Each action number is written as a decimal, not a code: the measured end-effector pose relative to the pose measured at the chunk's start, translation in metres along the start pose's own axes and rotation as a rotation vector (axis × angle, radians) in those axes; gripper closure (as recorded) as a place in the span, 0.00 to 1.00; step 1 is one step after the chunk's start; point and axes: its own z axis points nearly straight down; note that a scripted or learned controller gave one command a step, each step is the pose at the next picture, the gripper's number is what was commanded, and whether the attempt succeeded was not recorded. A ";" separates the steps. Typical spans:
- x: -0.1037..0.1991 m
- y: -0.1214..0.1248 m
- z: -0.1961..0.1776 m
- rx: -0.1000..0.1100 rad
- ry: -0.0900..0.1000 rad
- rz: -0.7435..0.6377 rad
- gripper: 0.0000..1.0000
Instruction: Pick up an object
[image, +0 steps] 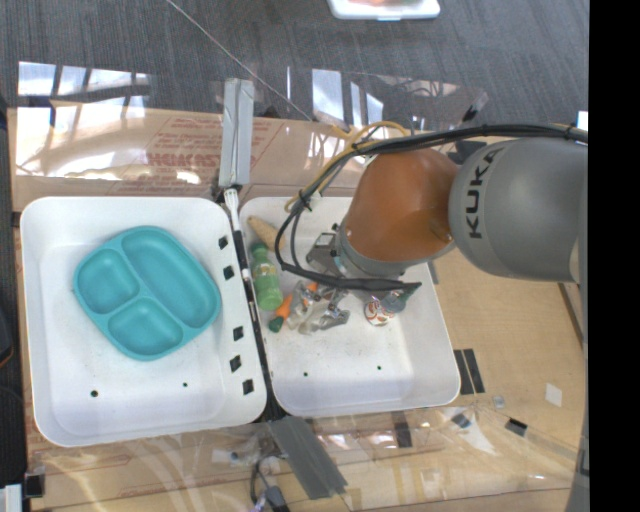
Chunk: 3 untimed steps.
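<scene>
The pincer (325, 312) hangs low among clutter; I cannot tell its spread. It may snag the green bottle (266, 283) beside it.

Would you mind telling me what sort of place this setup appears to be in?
Probably a robotics lab or test cell rather than a home. A KUKA arm works over two shallow white bins on a bench, one holding a teal divided plate, the other small assorted items, with grey carpet beyond.
</scene>
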 end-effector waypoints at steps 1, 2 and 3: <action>0.036 0.063 -0.088 0.003 0.000 0.196 1.00; 0.019 0.057 -0.121 0.002 0.000 -0.232 1.00; 0.000 0.081 -0.165 0.005 -0.001 0.206 1.00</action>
